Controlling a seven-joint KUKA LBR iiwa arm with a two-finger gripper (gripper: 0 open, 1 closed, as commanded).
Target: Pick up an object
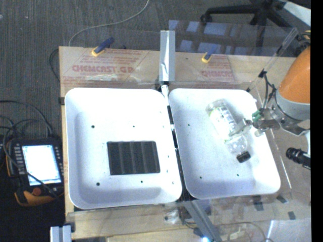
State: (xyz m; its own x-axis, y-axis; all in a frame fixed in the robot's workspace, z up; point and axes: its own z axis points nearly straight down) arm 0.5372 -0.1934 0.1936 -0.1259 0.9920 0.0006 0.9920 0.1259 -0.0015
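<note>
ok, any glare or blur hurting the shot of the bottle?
Camera view: the clear plastic bottle blends into the bright right bin, with soft edges; only its dark cap stands out. The arm is slightly blurred. The dark tray reads crisply.

Two shallow white plastic bins sit side by side on the desk: the left bin (81, 110) and the right bin (194, 170). One dark ribbed rectangular tray (133, 157) lies in the left bin. One clear plastic bottle (229, 126) with a black cap lies in the right bin. Two yellow-and-blue clamps (101, 46) (206, 57) sit beyond the bins.
</note>
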